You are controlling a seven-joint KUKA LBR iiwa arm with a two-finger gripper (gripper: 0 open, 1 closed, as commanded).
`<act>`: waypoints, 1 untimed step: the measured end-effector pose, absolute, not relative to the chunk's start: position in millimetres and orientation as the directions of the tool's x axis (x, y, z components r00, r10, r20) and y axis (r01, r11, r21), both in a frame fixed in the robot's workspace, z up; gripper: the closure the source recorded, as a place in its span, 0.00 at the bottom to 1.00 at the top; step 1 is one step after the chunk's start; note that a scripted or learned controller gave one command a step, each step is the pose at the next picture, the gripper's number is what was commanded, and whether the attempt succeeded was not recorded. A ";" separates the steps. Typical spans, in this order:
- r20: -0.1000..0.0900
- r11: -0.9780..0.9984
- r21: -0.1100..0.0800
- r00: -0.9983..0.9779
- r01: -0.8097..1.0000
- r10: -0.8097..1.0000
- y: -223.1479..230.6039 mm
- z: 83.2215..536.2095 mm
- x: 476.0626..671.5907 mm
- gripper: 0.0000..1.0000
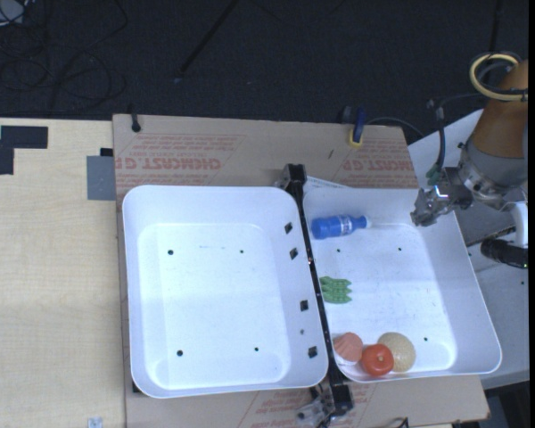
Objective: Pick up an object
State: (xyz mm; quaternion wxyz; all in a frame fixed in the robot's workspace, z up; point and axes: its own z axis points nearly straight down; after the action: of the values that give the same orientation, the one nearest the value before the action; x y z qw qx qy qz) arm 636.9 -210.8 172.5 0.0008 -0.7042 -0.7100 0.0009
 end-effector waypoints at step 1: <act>-0.001 0.011 -0.003 -0.011 1.000 1.000 -211.1 182.5 637.1 1.00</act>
State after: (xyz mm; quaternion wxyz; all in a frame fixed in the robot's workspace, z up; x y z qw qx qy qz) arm 637.1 -211.1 182.5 0.0007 -0.7031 -0.7110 0.0013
